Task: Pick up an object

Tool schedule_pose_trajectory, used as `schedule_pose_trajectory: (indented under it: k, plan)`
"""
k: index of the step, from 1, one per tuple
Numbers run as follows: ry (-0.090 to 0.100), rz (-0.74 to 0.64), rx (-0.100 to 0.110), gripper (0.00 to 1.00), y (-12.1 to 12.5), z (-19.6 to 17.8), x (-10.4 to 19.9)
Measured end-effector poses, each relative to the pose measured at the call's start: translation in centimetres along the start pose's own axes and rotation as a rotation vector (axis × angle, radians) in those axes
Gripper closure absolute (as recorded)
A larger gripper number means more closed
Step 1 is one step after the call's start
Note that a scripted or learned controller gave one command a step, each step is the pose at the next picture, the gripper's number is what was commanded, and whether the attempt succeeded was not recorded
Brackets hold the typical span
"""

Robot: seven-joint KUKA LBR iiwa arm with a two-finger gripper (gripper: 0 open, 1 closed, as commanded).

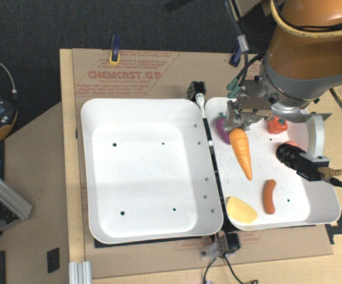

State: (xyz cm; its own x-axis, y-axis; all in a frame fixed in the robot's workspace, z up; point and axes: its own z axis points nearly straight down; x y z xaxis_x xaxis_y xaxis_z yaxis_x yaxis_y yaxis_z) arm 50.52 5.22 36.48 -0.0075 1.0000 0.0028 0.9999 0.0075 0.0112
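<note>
two white bins on brown cardboard, dark carpet; can't tell fingers' state.

left bin open floor, right bin crowded: carrot, sausage, arm overhead

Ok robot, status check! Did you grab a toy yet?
Gripper low in right bin, over carrot's top; grip unclear. Purple toy beside it, partly hidden. Sausage, yellow piece, red toy lying loose. Nothing lifted.
</note>
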Motion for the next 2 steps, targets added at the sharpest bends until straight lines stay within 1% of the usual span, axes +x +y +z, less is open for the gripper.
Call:
schedule_pose_trajectory:
  k: [1, 2]
  plan:
    - [-0.004, 0.016, 0.022, 1.00, -3.0, 8.7, -7.3]
    - [-0.001, 0.003, 0.019, 1.00, -1.5, 15.3, -1.8]
